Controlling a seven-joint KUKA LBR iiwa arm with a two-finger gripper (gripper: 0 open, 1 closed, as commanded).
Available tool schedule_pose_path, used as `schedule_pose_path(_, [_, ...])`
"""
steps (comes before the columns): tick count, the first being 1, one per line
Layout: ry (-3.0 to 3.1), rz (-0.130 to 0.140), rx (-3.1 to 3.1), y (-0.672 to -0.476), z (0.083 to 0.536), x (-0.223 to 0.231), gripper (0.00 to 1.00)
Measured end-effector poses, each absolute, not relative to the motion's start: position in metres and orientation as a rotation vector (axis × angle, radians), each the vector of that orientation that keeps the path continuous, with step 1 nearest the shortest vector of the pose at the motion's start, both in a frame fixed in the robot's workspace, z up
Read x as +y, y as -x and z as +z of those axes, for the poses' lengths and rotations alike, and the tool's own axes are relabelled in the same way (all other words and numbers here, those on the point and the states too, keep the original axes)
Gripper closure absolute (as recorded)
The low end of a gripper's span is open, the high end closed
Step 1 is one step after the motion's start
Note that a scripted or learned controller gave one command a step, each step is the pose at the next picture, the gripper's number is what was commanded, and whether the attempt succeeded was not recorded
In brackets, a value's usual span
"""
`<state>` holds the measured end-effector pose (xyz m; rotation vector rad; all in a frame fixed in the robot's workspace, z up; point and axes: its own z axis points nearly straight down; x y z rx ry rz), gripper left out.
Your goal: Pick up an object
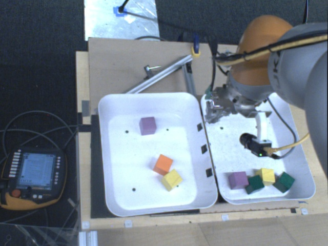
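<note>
Bins sit side by side on the bench. The left bin (123,163) has a purple cube (147,125) up toward 12 o'clock, plus an orange cube (163,164) and a yellow cube (172,180) touching each other around 5 o'clock. The right bin (230,147) has a bunched row along its 6 o'clock edge: another purple cube (238,179), a dark green block (253,184), a small yellow cube (267,176) and a second green block (283,181). The gripper (214,109) hangs over that bin's 11 o'clock corner, well apart from the row, and honestly I can't tell if it's open or closed.
</note>
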<state>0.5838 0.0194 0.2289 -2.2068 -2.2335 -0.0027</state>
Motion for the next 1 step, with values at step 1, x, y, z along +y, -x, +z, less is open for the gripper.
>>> schedule_pose_path(1, [2.209, -0.004, -2.232, -0.5889, 0.2206, 0.0685, 1.00])
